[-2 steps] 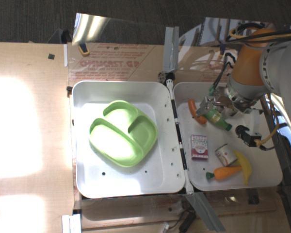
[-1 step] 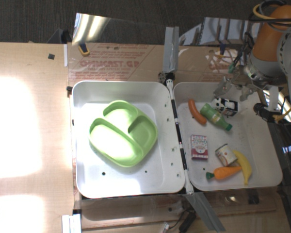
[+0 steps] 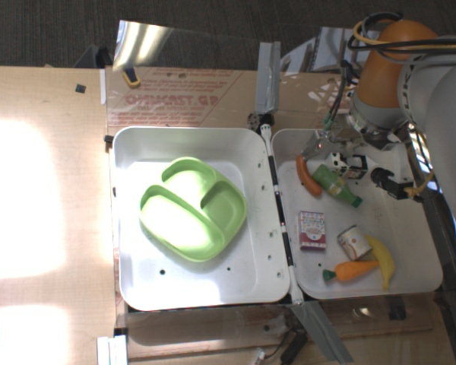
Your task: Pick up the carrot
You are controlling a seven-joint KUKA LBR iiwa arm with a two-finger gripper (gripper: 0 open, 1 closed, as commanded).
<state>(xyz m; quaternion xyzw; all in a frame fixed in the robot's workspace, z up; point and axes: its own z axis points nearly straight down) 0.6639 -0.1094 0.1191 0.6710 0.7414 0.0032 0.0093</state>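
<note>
Gripper (image 3: 342,160) hangs low over the far part of the right bin (image 3: 418,280), close above a green bottle (image 3: 338,183) and just beside an orange sausage-like piece (image 3: 309,177), and its state cannot be told from this slant. Carrot (image 3: 352,271) lies well apart from it at the bin's near edge, touching a banana (image 3: 382,258) and just below a small can (image 3: 354,242); it looks like a light, stiff, smooth plastic toy, so a pinch across its thick middle seems safest. Faint red print on the cardboard (image 3: 178,97) behind the bins and the label on a small pink carton (image 3: 312,230) are too blurred to read.
</note>
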